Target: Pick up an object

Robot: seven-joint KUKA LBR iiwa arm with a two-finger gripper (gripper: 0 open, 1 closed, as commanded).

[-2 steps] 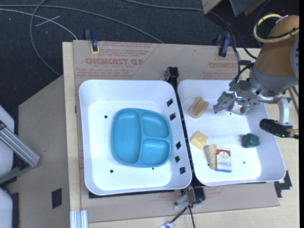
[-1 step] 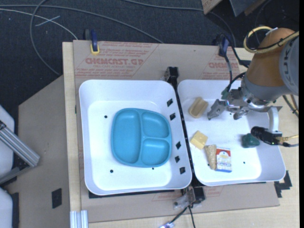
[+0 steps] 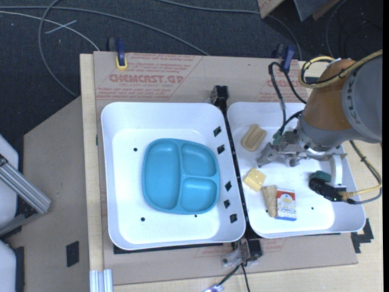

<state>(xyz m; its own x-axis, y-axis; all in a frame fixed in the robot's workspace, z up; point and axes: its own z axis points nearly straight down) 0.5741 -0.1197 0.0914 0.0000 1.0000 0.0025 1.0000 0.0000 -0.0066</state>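
Gripper (image 3: pixel 281 152): low over the right bin (image 3: pixel 349 222), fingers' state unclear.
Yellow block (image 3: pixel 254 178): just below-left of it, near the bin's left edge.
Left bin (image 3: pixel 115 163): holds blue plate (image 3: pixel 180 176).

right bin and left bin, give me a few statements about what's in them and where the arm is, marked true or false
1. A blue divided plate lies in the left bin. True.
2. The arm hangs over the left bin. False: it is above the right bin, with the end effector over that bin's upper middle.
3. A small red and white box lies in the right bin. True.
4. The blue divided plate holds the yellowish pieces. False: the tan piece and the yellow piece lie in the right bin.
5. The tan piece lies left of the end effector. True.
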